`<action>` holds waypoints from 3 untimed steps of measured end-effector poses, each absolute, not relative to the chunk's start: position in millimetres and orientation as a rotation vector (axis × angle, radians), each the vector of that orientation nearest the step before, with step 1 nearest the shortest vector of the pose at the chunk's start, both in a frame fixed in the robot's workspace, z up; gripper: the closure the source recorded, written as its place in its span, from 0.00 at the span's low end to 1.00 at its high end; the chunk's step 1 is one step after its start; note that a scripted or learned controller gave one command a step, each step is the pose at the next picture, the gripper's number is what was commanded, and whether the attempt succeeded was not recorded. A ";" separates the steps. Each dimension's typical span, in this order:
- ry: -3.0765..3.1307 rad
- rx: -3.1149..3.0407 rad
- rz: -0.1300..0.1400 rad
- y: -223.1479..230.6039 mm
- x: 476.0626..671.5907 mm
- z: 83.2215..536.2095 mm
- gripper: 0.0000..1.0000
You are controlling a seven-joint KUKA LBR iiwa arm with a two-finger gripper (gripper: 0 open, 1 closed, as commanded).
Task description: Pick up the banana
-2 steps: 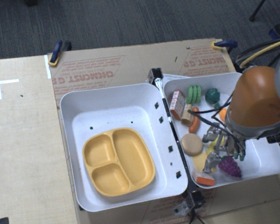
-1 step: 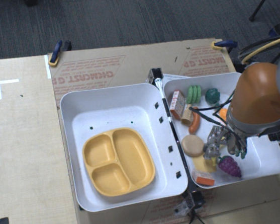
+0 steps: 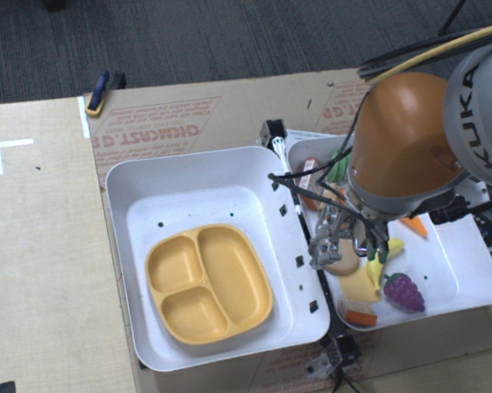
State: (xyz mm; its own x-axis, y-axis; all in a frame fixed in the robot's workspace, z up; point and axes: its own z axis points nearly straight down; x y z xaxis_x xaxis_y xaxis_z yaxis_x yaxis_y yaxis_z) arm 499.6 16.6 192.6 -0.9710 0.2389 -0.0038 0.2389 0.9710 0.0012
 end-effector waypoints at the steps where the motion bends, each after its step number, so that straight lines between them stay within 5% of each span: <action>1: 3.115 0.378 0.001 16.5 499.5 192.6 0.00; 2: 3.136 -0.019 0.000 -34.6 537.6 234.7 0.00; 3: 3.137 -0.090 0.000 -70.7 497.8 250.6 0.00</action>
